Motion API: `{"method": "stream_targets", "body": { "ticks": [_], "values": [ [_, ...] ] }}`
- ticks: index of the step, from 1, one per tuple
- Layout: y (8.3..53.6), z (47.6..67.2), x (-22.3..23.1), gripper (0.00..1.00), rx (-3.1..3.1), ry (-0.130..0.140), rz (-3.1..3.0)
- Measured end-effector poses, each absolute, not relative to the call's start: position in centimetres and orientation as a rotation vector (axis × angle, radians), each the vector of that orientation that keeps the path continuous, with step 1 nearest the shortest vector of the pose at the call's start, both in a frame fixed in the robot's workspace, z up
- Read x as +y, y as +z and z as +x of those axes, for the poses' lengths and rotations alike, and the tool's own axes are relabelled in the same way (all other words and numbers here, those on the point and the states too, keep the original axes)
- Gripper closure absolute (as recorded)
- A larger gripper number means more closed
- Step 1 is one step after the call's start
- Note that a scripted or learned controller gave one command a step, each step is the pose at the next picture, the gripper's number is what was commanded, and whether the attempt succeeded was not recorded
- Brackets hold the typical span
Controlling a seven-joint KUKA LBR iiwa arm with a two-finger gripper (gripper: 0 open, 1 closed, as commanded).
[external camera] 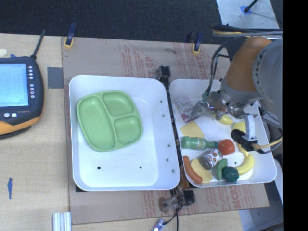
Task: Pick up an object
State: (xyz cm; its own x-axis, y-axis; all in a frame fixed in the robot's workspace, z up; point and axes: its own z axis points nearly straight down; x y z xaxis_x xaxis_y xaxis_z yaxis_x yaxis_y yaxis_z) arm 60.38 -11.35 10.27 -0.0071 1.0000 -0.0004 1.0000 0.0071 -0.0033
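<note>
Reaching from the right, the gripper (201, 108) hangs low over the right bin (267, 177), finger state impossible to tell, beside a clear packet (183, 105) above toy food

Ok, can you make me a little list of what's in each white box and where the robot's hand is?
left bin: one green divided plate
right bin: yellow cheese wedge, green bottle, tomato, banana, hot dog, broccoli, small packet
arm: reaches in from the right, over the right bin
gripper: low at the right bin's upper part, beside the packet
fingers: cannot tell
outside the bins: handheld screen at the left
</note>
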Motion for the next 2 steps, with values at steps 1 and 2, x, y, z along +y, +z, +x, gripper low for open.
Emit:
{"method": "stream_targets", "body": {
  "ticks": [1, 2],
  "values": [
    [21.4, 55.8, -16.5, 0.0, -2.225, 0.003, -2.218],
    [9.1, 52.8, -17.6, 0.0, -2.224, -0.002, -2.201]
  ]
}}
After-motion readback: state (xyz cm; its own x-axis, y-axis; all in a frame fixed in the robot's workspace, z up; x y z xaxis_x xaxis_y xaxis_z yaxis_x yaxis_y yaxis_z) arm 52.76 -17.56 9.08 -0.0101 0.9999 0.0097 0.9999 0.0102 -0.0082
